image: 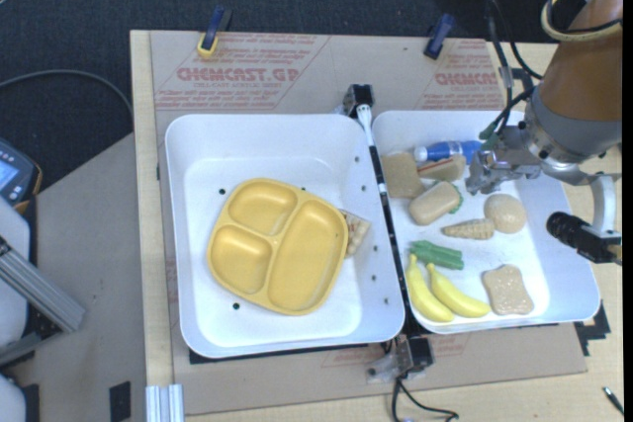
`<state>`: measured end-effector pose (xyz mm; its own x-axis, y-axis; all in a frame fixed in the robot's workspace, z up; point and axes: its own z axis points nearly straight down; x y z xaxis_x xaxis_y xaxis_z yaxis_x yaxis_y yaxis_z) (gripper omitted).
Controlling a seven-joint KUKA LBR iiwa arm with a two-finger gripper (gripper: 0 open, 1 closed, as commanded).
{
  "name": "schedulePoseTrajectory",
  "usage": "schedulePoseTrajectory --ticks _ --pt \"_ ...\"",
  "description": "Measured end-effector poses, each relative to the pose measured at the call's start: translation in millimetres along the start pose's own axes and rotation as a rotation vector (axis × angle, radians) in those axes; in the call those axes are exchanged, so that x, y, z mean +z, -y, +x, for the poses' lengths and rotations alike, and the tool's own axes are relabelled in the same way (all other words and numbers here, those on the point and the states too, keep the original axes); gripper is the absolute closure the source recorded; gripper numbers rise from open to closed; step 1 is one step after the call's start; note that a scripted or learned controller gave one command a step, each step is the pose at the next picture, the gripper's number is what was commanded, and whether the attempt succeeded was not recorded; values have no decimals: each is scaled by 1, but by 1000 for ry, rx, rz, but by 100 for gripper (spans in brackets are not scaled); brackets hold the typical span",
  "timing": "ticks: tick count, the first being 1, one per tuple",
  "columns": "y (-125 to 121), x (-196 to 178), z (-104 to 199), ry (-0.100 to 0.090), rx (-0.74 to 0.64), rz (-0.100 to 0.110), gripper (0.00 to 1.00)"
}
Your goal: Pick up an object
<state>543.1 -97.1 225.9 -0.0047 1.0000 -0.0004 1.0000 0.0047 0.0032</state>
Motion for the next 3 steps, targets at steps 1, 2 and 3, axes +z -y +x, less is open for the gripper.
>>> schedulePoseTrajectory --ticks 1,2,3 --pt "4 -9 57 -2 -1 3 100" --pt "6 1 120 -3 -2 6 100" --pt "1 -8 165 -1 2 1 100"
